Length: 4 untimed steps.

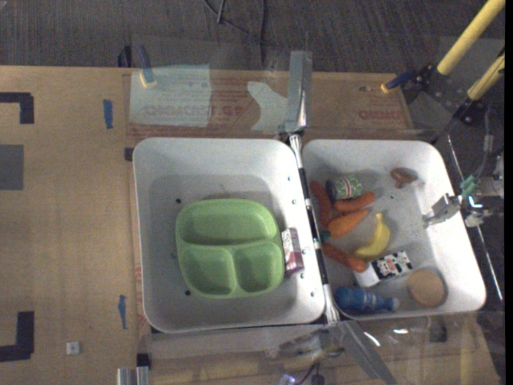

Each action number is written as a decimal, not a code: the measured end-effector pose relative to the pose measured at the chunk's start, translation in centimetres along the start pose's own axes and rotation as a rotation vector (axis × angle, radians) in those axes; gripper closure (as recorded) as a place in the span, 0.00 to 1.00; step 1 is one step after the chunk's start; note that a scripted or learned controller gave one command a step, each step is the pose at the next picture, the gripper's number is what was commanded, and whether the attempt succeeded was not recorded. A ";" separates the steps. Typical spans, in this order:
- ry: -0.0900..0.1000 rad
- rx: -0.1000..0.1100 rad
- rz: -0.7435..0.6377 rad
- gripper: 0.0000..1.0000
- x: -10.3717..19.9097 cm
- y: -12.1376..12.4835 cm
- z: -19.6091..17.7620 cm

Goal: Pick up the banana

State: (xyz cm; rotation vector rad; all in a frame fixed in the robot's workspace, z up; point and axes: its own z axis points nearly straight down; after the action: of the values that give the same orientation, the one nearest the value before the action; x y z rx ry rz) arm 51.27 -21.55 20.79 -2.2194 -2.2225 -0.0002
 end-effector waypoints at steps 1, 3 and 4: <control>-0.002 -0.004 0.030 0.00 1.6 5.3 12.2; 0.000 -0.003 0.050 0.00 10.9 3.4 12.1; 0.000 -0.003 -0.037 0.00 7.7 2.9 12.2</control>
State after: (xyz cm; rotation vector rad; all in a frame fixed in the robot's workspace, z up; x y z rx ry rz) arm 54.12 -13.83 8.64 -2.1800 -2.2646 -0.0036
